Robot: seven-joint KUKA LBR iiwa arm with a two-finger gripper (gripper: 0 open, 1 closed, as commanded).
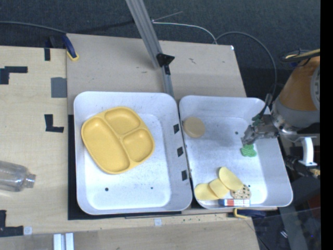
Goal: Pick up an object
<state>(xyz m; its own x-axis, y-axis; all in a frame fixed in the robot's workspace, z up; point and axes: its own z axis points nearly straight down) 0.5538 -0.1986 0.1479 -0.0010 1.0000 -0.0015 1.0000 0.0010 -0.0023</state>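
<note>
While the gripper sits low in the right bin, just above and left of a small green object, I can't tell whether it's open or closed: the tip is a dark blur against the white floor. Green object looks like a small crumpled or leafy toy piece, lying on the bin floor right below the gripper, possibly touching it, but nothing is visibly held. Arm comes in from the right, orange band showing, its upper part cut off by the frame edge. Farther out in the same bin: a round tan disc near the left wall, and at the front edge a cluster of pale yellow oval pieces overlapping each other, with a brown speckled piece and a thin red-white-blue item tucked against the front rim; those last two are too small to identify. Left bin holds a yellow three-compartment plate, tilted diagonally. A metal pole runs from the top of the view down to the gap between the bins. A clear plastic bottle lies on the bench at far left, partly cut off.
</note>
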